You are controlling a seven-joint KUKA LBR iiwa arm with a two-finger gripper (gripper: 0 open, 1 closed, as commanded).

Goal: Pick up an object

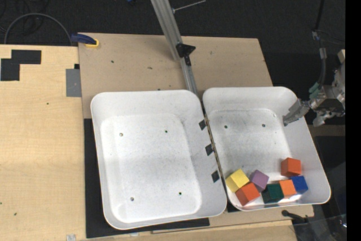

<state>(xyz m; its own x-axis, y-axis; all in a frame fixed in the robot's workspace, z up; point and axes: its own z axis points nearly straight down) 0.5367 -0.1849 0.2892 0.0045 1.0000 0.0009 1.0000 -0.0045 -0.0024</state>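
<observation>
Several small blocks lie bunched in the near right corner of the right bin (pixel 248 100): a yellow block (pixel 238 179), a purple block (pixel 259 179), a red block (pixel 247 193), a green block (pixel 273 193), an orange block (pixel 287 187), a blue block (pixel 299 184) and another red block (pixel 291 166) a little apart behind them. My gripper (pixel 307 114) hangs over the right bin's far right rim, well behind the blocks. Its two fingers stand apart, open, with nothing between them.
The left bin (pixel 146 100) sits beside the right one, with black clips along their shared edge. A slanted aluminium bar (pixel 167 20) rises behind the bins. The wooden bench extends to the left and back.
</observation>
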